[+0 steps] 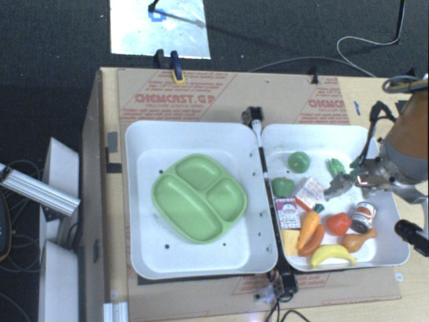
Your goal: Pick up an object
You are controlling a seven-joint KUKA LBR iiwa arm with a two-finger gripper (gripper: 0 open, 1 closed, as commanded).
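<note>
I'm looking at the arm coming in from the right edge of the frame, with the end effector (340,184) low over the right bin (281,139), roughly at that bin's centre-right. I can't tell its state; the tip is a grey blur at this resolution and nothing is visibly caught in it, so I'm treating it as not holding. No specific target is given, so the candidates are the toy food in the right bin: a green leafy piece (334,166) just above the tip, a small white packet (311,192) just to its left, a tomato (339,223) directly below it, and a small jar (363,215) below and slightly right. Further left sit two green rounds, one high (299,160) and one lower (283,186); the carrot (309,229) and banana (332,254) are toward the bottom of the bin. My read is that the packet is nearest, lying flat, with its long axis running diagonally from upper right to lower left, so a short shift toward frame left plus a wrist turn across that axis looks like the call. It is thin and may slip. The left bin (144,146) has just the green divided plate (198,197), well apart from the arm. Both bins sit on the cardboard-covered counter (201,92).
</note>
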